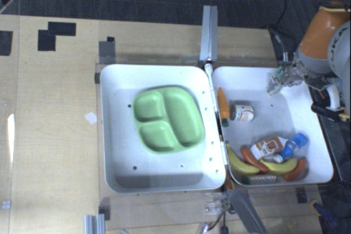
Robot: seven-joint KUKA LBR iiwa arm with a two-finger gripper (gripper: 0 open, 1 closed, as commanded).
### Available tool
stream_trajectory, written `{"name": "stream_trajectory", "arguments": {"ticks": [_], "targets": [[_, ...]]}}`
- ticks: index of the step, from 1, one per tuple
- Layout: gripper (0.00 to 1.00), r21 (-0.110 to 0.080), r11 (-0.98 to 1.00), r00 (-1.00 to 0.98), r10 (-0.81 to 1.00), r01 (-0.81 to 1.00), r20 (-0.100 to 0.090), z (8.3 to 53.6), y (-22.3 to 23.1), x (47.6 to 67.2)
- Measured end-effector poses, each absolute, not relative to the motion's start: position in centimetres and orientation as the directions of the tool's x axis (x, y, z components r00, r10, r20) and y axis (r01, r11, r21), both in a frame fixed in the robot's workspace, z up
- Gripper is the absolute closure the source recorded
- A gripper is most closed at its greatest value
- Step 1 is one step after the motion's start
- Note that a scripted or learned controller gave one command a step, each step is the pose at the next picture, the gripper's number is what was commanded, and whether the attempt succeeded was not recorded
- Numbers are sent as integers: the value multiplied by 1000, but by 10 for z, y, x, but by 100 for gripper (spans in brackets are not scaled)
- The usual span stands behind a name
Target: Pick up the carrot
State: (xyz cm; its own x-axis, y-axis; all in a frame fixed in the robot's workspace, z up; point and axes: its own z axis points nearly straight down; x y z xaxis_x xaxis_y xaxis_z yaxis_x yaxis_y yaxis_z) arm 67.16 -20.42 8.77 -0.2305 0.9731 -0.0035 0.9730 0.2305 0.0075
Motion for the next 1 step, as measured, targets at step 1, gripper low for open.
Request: {"name": "stream_trajectory", "arguments": {"ticks": [1], "targets": [[100,15,233,-233,972,972,-7,101,-203,675]]}}
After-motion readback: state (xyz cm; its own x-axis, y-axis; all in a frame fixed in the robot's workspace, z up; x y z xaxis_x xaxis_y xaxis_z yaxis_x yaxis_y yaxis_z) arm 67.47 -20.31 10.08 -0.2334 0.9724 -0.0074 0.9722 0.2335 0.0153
